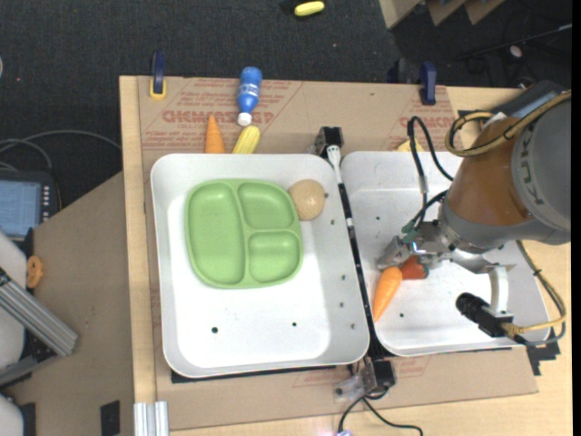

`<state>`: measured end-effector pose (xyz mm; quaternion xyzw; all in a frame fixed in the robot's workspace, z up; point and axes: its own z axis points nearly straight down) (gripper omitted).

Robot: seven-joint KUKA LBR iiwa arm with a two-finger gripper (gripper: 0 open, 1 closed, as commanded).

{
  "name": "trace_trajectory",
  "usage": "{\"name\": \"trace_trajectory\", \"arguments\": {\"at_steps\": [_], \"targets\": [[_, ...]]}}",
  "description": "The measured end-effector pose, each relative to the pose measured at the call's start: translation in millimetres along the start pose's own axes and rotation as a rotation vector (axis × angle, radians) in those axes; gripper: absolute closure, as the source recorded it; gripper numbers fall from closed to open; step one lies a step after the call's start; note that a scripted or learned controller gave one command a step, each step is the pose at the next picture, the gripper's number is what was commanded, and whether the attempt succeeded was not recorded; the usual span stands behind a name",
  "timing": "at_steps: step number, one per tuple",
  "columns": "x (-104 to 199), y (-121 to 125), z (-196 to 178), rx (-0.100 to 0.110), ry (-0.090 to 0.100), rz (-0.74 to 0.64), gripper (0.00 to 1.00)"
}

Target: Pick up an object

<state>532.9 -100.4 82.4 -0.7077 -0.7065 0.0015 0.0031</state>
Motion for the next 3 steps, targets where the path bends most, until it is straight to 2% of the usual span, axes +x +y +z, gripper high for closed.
{"name": "trace_trajectory", "arguments": {"at_steps": [1,2,3], "targets": [[-0.6,2.7,-12.7,-0.009,-0.003,0.001,1.00],[-0.6,2.4,-12.1,-0.008,-0.003,0.001,0.00],[7.1,-32.9,-1.3,-0.002,0.000,-0.001,0.00]]}}
